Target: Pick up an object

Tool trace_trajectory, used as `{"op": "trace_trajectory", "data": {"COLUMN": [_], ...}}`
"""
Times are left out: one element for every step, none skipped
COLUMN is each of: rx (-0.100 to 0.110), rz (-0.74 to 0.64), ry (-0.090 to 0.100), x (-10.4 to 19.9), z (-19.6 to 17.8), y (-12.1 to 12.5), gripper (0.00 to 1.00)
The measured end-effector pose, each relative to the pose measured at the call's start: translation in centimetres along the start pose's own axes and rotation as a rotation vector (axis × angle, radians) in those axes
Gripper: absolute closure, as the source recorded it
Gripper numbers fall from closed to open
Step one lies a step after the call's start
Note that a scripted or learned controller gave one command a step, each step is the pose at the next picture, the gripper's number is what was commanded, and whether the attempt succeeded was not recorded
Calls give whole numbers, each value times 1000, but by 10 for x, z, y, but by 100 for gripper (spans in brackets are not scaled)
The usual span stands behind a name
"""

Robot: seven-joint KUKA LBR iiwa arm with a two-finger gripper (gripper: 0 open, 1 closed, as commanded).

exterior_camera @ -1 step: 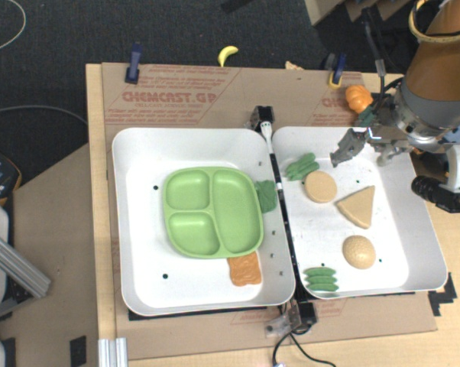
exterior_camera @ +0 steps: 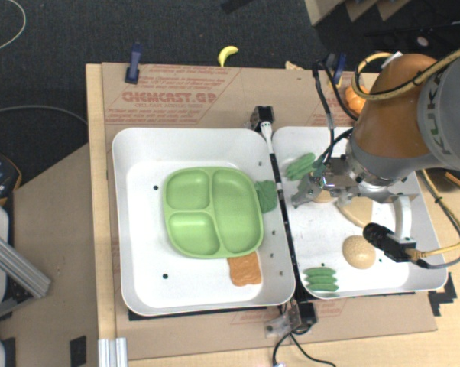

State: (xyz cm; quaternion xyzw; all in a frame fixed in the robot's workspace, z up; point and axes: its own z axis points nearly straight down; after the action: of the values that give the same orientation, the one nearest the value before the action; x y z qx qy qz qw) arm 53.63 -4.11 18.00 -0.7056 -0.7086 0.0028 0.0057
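A light green leafy piece (exterior_camera: pixel 299 165) is lying in the right bin (exterior_camera: pixel 421 281), just beside the gripper (exterior_camera: pixel 306 195); whether the gripper is gripping anything I cannot tell. A tan round object (exterior_camera: pixel 359 251) and a green pea pod (exterior_camera: pixel 320 278) are sitting nearer the bin's front wall.

Green leafy piece (exterior_camera: pixel 299 165) flat, right bin, far-left corner.
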Motion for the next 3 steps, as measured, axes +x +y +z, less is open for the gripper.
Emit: {"op": "trace_trajectory", "data": {"rx": [-8,-13,-21], "rz": [8,5,-4], "ry": [-3,-3,-2], "x": [-47,-45,20], "z": [-35,-44,-116], "y": [-46,-44,-57], "gripper": [0,100,100]}}
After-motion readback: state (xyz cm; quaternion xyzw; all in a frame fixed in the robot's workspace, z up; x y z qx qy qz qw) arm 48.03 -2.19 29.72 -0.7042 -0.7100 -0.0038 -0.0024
